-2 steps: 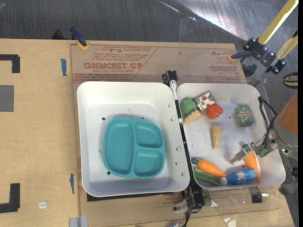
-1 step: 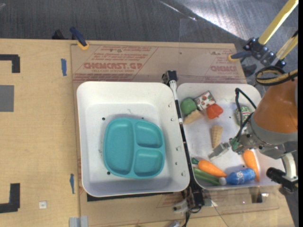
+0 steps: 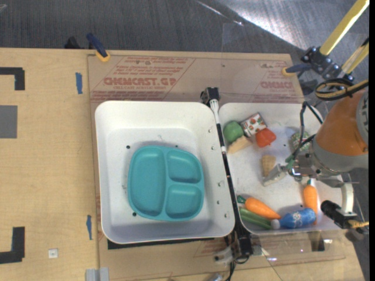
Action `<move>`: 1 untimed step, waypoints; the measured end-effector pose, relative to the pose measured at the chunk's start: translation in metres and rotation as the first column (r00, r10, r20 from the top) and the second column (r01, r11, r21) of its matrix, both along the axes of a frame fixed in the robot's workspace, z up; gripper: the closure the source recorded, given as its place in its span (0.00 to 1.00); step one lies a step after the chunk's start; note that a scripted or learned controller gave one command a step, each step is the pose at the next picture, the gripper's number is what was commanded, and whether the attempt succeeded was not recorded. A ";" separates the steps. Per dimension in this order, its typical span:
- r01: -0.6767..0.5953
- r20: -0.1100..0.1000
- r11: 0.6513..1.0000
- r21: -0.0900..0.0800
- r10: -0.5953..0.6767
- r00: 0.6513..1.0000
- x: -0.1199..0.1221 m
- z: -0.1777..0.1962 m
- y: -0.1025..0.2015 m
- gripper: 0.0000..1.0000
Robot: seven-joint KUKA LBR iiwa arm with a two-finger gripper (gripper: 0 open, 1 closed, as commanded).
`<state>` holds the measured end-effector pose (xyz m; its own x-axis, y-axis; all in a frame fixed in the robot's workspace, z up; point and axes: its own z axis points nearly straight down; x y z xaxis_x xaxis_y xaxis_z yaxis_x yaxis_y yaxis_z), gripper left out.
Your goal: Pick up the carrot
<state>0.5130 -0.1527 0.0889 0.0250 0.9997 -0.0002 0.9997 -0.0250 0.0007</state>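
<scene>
The carrot [image 3: 261,207], orange with a small green top at its left end, lies near the front of the right bin [image 3: 280,113], resting on a green vegetable [image 3: 255,218]. My gripper [image 3: 291,170] is over the right half of that bin, behind and to the right of the carrot and apart from it. The arm's orange band [image 3: 347,134] rises above the gripper. A beige piece [image 3: 268,164] lies just left of the gripper. Nothing shows in the gripper's grasp.
A second orange item [image 3: 310,197] stands just in front of the gripper, beside a blue bottle [image 3: 297,218]. A green item [image 3: 233,130], a patterned box [image 3: 254,123] and a red ball [image 3: 265,137] lie at the bin's back. The left bin [image 3: 111,157] holds a teal divided plate [image 3: 166,181].
</scene>
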 end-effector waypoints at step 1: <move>-0.263 0.004 0.965 -0.005 0.263 0.965 -0.012 0.118 -0.041 0.00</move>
